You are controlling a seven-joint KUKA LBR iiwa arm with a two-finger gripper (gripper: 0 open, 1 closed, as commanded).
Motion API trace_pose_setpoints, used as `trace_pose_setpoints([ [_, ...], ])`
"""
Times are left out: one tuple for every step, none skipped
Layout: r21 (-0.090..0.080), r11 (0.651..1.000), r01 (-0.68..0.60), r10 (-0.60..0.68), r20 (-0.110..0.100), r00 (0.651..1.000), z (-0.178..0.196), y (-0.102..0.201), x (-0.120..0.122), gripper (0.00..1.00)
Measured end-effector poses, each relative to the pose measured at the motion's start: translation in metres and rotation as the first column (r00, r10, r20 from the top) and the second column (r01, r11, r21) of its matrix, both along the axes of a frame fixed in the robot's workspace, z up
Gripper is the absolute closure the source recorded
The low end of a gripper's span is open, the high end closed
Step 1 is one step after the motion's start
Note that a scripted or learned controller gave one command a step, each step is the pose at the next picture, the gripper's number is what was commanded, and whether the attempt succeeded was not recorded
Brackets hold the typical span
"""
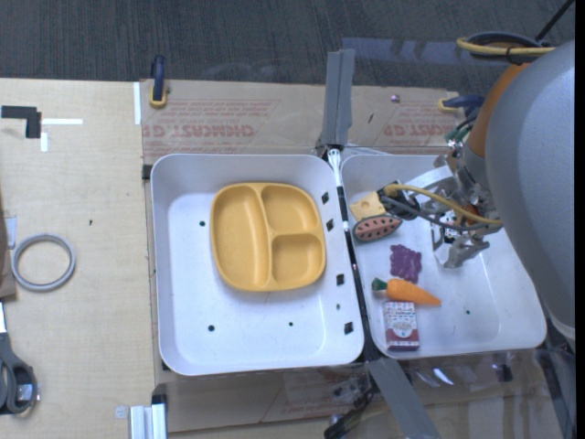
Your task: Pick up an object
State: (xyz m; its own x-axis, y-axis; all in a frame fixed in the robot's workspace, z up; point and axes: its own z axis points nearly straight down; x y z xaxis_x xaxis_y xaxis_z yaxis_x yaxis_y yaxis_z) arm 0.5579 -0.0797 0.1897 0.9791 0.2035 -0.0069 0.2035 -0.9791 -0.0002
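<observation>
The right bin (494,323) holds several small objects. A yellow cheese wedge (367,208) lies at its back left, with a brown-and-red oval piece (376,228) just in front of it. Further forward are a purple grape bunch (405,262), an orange carrot (411,291) and a red-and-white packet (400,326). My gripper (452,243) hangs low over the bin's middle, right of the grapes and a little apart from them. It is open, with nothing between its fingers. The grey arm covers the bin's right side.
The left bin (183,318) carries a yellow divided plate (268,236). A metal divider (343,208) separates the two bins. On the bench to the left lie a grey ring (41,262) and scissors (14,382). Cables (430,199) loop beside the wrist.
</observation>
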Motion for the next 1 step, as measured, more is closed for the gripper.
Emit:
trace_pose_setpoints([
  [0.0, 1.0, 0.0, 0.0, 0.0, 1.0, -0.0001, 0.0002, 0.0, 0.0],
])
